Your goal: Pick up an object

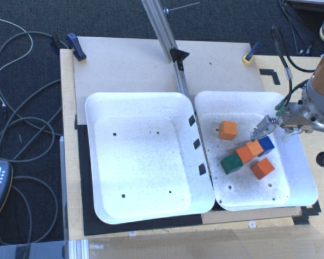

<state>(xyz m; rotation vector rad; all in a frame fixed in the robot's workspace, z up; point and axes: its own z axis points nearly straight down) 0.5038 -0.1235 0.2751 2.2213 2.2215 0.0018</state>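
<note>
Several small blocks lie in the right bin (291, 190). One orange block (228, 130) sits apart toward the back. A cluster holds an orange pair (249, 151), a blue block (267, 143), a green block (231, 163) and another orange block (263, 168). My gripper (258, 132) reaches in from the right and hovers just above the blue and orange blocks of the cluster, its tip slanting down to the left. Nothing is seen held in it.
The left bin (97, 112) sits beside the right one, with a raised divider (198, 144) between them. A metal pole (156, 20) slants over the back of the bench. Cables lie on the floor at left.
</note>
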